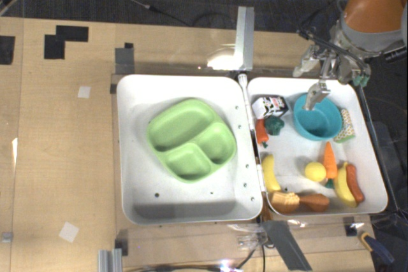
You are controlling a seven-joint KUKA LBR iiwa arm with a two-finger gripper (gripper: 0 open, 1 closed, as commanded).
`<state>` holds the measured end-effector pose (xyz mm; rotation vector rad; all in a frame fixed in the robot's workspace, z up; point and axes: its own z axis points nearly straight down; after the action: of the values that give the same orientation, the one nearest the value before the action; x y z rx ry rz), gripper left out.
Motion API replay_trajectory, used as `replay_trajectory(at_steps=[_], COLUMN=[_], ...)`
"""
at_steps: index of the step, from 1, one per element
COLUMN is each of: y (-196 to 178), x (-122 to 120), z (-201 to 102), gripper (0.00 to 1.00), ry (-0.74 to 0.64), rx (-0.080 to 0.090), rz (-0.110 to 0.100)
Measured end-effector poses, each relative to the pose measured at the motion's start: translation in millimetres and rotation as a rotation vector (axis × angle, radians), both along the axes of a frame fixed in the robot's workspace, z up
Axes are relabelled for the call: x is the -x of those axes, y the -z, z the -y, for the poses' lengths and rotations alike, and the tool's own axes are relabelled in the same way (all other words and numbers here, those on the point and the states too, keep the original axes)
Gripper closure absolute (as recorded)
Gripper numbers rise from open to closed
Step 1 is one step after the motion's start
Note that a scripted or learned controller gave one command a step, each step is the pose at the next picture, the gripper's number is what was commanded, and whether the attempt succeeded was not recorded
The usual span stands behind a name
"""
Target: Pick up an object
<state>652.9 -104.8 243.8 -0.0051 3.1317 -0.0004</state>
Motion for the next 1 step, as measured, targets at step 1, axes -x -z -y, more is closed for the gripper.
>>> replay_trajectory(at_steps=[1], y=[117.0], x=[26.5], z=[11.6], gripper=[0.00], ry=[-0.053], rx=[0.010], rz=[0.032])
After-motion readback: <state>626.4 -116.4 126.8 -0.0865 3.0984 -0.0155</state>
